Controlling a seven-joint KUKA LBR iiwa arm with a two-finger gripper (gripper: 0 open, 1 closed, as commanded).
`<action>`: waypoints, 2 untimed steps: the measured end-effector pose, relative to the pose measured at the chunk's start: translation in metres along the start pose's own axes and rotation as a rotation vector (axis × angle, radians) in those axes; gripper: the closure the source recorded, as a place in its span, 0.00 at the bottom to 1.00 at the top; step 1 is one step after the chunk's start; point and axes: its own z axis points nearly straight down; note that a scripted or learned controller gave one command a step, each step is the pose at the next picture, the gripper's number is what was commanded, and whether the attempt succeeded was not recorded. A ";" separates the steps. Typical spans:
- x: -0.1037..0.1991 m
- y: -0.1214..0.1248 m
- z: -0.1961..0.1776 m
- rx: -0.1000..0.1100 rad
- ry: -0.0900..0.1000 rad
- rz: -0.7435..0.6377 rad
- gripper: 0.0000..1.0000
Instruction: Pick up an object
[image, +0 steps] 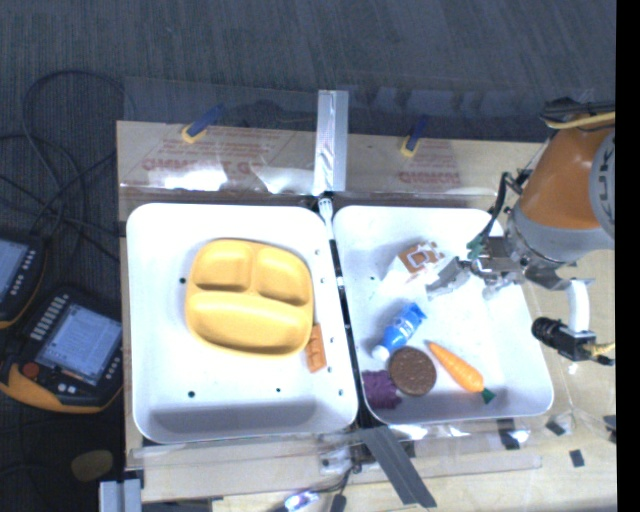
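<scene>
A dark grey carpet (300, 50) covers the floor around the bench (150, 150), its weave showing as fine ribbing. The bench top is pale wood, and a clear plastic sheet (230, 165) lies taped across its far part, held by a blue clip (203, 122) and a yellow clip (411, 141). A short metal strip (331, 140) stands at the far edge in the middle. Black cables (60, 180) loop over the carpet far to the left of the jaws. Two handheld control pads (65, 345) rest on the floor there, screens lit pale. Light is even and soft, with faint shadows.
</scene>
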 end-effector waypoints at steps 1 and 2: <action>-0.050 0.037 0.058 -0.001 -0.003 -0.206 0.00; -0.036 0.052 0.095 -0.011 -0.006 -0.155 0.00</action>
